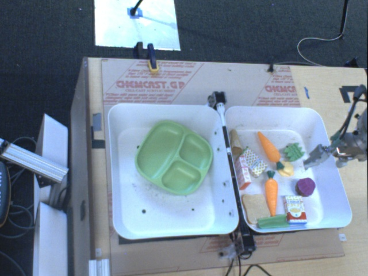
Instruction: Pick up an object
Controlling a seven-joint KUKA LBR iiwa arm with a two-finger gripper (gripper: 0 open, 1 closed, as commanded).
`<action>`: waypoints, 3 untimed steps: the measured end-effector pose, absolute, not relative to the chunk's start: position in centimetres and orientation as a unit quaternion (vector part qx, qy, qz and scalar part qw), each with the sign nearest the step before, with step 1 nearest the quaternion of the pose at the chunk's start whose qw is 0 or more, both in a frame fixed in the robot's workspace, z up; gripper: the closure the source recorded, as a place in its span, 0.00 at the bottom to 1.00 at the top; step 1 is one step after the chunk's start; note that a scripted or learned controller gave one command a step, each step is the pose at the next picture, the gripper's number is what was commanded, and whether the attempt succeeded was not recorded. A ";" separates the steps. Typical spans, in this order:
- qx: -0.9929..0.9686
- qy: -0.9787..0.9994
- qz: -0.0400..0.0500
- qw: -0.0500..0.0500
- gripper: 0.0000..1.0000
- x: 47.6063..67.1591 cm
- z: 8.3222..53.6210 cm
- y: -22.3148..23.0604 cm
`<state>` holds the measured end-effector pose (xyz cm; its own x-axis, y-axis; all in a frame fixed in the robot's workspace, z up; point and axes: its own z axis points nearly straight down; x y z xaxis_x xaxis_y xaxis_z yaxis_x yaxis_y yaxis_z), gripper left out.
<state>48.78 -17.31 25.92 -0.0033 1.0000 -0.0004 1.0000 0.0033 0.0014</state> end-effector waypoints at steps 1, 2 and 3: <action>0.707 0.707 0.000 0.000 0.00 48.6 10.5 -20.6; 0.706 0.708 0.001 0.001 1.00 48.7 11.6 -20.7; 0.706 0.709 0.001 0.001 1.00 50.4 18.6 -13.4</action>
